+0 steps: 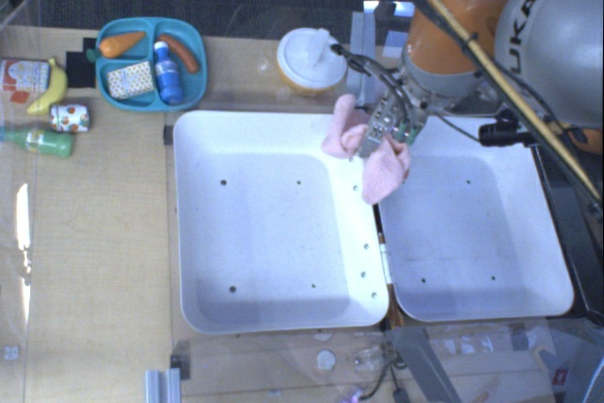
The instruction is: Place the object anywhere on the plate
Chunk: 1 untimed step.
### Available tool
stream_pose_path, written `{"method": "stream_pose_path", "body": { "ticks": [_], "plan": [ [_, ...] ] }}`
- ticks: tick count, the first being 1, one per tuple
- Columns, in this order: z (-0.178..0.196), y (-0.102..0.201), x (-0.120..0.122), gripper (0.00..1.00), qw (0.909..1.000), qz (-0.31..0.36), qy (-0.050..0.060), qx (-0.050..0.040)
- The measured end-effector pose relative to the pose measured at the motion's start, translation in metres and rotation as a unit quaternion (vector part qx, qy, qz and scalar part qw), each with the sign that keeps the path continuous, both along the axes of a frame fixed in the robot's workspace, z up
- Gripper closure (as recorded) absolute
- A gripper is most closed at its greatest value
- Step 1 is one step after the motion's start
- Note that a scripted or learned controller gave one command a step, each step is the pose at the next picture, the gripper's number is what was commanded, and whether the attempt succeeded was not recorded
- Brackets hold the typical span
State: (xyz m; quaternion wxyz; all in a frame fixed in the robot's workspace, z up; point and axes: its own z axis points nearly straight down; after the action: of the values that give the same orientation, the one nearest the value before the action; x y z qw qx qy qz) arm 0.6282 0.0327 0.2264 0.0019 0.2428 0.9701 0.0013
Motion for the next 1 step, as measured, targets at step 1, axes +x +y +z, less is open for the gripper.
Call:
{"method": "stream_pose_path", "body": {
  "ticks": [1],
  "plan": [
    [-0.0057, 0.0543, -0.0187, 1.0, 0.9801, 0.199, 0.0, -0.0004]
  ]
}}
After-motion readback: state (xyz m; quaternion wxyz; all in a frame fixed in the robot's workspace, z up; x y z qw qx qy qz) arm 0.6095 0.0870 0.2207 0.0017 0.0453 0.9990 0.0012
